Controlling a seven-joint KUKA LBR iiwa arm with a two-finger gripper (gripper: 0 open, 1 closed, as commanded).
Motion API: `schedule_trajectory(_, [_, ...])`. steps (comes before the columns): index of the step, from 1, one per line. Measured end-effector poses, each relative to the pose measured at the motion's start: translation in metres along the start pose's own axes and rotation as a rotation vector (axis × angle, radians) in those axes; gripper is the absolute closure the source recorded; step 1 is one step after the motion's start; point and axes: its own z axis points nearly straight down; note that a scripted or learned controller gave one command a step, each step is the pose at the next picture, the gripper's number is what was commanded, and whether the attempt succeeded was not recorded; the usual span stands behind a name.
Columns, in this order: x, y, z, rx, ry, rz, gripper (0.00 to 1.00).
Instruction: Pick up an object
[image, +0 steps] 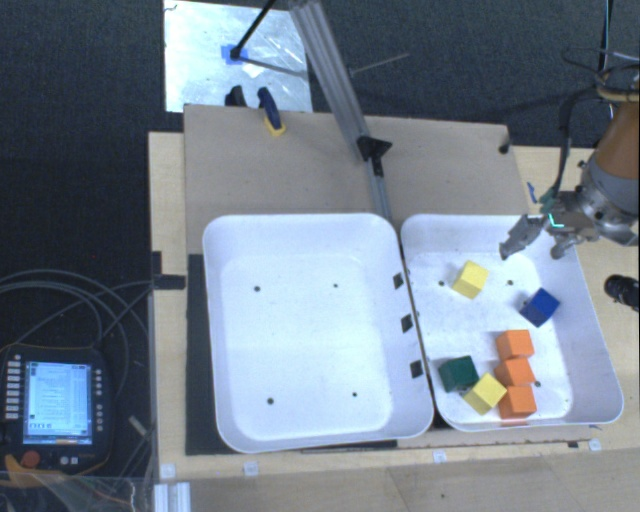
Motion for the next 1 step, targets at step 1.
schedule_trajectory(1, [-0.0023, 0.0048, 0.0425, 0.003, 0.000, 0.002, 0.00])
